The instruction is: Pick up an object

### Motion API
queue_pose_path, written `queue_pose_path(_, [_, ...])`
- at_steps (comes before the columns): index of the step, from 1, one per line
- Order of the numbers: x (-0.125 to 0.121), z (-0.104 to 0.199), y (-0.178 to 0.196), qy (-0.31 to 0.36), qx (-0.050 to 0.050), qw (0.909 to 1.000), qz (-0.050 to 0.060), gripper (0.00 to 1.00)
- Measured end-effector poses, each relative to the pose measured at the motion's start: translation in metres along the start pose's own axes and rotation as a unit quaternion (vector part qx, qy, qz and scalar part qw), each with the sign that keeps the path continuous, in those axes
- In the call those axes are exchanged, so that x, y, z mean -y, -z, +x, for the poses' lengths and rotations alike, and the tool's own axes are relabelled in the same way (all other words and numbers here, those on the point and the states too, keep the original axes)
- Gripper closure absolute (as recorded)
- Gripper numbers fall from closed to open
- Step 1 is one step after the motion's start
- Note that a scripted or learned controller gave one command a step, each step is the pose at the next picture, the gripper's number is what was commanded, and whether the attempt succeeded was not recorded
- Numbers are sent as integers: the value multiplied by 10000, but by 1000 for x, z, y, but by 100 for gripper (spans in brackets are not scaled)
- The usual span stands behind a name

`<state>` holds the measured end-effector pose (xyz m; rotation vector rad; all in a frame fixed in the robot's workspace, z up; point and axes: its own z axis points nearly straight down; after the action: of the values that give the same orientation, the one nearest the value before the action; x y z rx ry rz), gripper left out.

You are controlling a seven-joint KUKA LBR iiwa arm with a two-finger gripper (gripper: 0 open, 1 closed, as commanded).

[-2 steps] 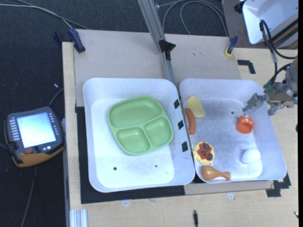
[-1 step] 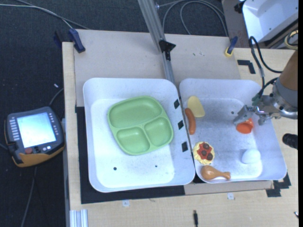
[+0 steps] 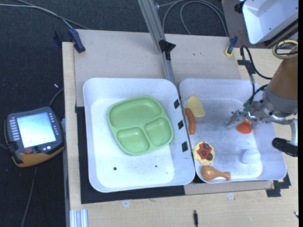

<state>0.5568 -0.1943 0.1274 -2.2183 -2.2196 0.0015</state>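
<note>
My gripper [image 3: 242, 118] is low over the right side of the right bin [image 3: 222, 91], reaching in from the right. A small red-orange object [image 3: 244, 127] lies directly beneath its tip, touching it or very close to it. A white rounded object [image 3: 250, 156] sits nearer the front of the bin. Along the bin's left side lie a yellow piece [image 3: 195, 106], an orange sausage [image 3: 190, 120], a small pizza toy [image 3: 204, 152] and a tan drumstick [image 3: 215, 174].
The left bin [image 3: 99, 169] holds a green divided plate [image 3: 139, 124]. A slanted metal pole [image 3: 156, 27] runs down to the gap between the bins. A teach pendant [image 3: 33, 134] lies off the bench to the left.
</note>
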Motion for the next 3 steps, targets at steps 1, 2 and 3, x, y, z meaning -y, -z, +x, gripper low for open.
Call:
queue_pose_path(1, [0,0,13,-2,5,10000,-20,100])
queue_pose_path(2, [6,-8,65,-8,22,10000,-45,100])
queue_pose_path(3, [11,-1,123,8,23,10000,-57,100])
